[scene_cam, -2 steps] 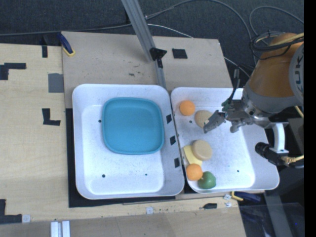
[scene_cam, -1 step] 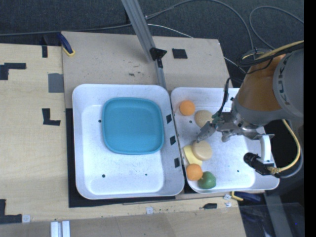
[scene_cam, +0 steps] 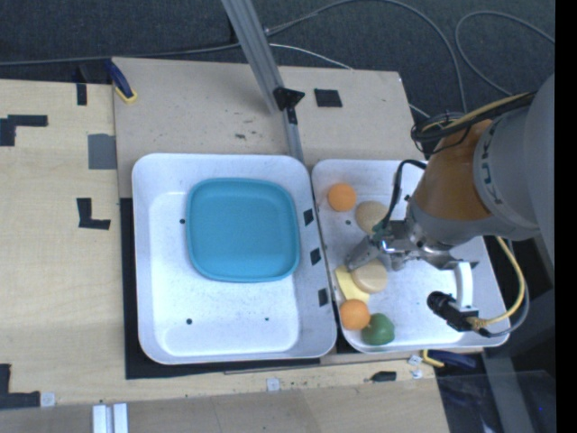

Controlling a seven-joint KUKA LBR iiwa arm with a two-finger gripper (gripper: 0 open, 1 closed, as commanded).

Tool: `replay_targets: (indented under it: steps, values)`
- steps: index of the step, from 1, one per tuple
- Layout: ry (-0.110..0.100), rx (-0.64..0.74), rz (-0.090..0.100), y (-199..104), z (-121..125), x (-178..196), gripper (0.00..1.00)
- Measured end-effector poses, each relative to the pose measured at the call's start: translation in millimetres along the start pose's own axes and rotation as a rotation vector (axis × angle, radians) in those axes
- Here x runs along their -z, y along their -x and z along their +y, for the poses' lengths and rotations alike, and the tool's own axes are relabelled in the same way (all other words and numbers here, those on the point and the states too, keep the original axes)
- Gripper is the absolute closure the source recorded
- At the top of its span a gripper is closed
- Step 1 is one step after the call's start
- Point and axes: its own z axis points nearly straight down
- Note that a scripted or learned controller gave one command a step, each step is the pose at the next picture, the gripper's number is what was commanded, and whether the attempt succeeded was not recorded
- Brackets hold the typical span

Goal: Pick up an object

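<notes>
- Camera view, from above at a slant: my gripper (scene_cam: 377, 253) is down in the right bin (scene_cam: 469, 327), among the small objects at its left side.
- Fingers hidden under my wrist; I cannot tell whether they are wide, narrow or gripping anything.
- Objects in right bin, six counted: two orange balls, upper (scene_cam: 341, 197) near the bin's top left, lower (scene_cam: 354, 314) near the bottom left.
- Two beige round pieces: one (scene_cam: 370, 214) just right of the upper ball, one (scene_cam: 370, 278) directly under my gripper, touching or nearly so.
- One yellow piece (scene_cam: 346, 287) beside the lower beige one, against the bin's left wall.
- One green object (scene_cam: 379, 329) touching the lower orange ball.
- Left bin (scene_cam: 162, 323): one blue square plate (scene_cam: 242, 228), lying flat.
- Surface: two white bins side by side on a tan wooden bench (scene_cam: 54, 242) with black tape marks.
- A grey metal post (scene_cam: 261, 52) slants in from the top.
- Dark carpet (scene_cam: 90, 12) beyond the bench, with loose cables (scene_cam: 433, 30) lying on it.
</notes>
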Motion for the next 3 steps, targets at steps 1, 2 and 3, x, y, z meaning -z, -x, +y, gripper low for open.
replay_targets:
  steps: [1, 2, 3]
  values:
    - [0.011, 0.001, -0.001, -0.4, 1.8, -14.3, 0.00]
    - [0.011, 0.001, -0.001, -0.2, 1.8, -4.2, 1.00]
    - [0.009, 0.001, -0.001, -10.0, 2.5, 43.4, 1.00]
